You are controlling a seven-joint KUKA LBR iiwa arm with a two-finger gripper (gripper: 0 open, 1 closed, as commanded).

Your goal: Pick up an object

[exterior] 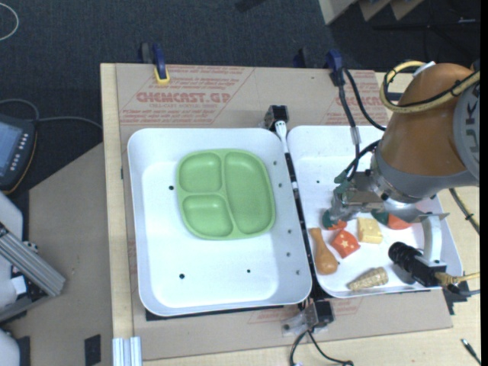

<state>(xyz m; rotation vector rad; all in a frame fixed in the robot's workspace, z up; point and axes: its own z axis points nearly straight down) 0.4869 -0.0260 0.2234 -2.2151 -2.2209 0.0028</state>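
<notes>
Grey and low over the right bin (320, 155), the pincer (340, 207) sits near that bin's middle, hanging from the arm (427, 128) that reaches in from the right. We cannot tell how wide it stands, since the wrist covers it from above, and we see nothing plainly held in it.

Right at its tip lies a dark teal piece (331, 221), partly hidden beneath it; we cannot tell whether the two touch. Just toward the front from there lies a red piece (345, 242), with a pale yellow block (371, 231) close against its right side. An orange-red piece (398, 221) peeks out beside the wrist, to the right of the block. An orange pear-shaped piece (324, 252) lies along the bin's left wall, just left of the red piece. A tan ridged cone (368, 279) lies near the front rim.

We see bare white floor across the far half of the right bin. The left bin (152, 227) holds a green divided plate (226, 193), well apart from the pincer, with bare floor all around it. Both bins rest on the desk (213, 94), side by side along a shared edge.
</notes>
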